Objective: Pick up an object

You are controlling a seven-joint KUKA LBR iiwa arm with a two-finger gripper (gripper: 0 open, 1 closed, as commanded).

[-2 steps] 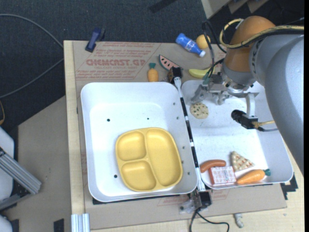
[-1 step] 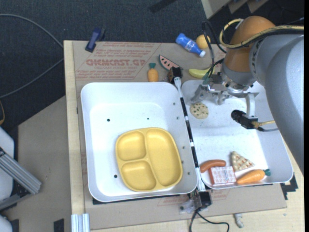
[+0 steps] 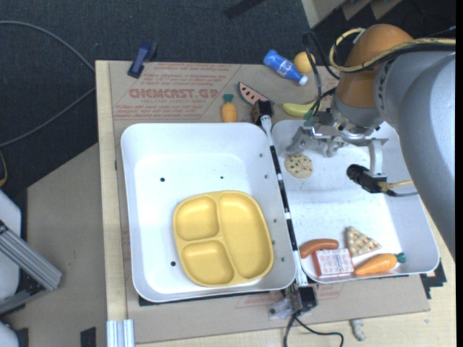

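My gripper (image 3: 309, 140) hangs over the far left corner of the right bin (image 3: 412, 226), under the orange-banded wrist. Just below it, a round chocolate-chip cookie (image 3: 298, 165) lies flat on the bin floor, clear of the gripper. At the near end of the same bin lie a sausage (image 3: 318, 246), a pizza slice (image 3: 359, 240), a carrot (image 3: 376, 264) and a small red-and-white packet (image 3: 333, 263), close together. The grey arm covers the bin's far right part.
The left bin (image 3: 145, 165) holds a yellow divided plate (image 3: 221, 236). Beyond the bins, on the cardboard, lie a banana (image 3: 297, 108), a blue bottle (image 3: 283, 66), a lemon (image 3: 304, 62), a watermelon slice (image 3: 250, 92) and a small orange toy (image 3: 229, 111).
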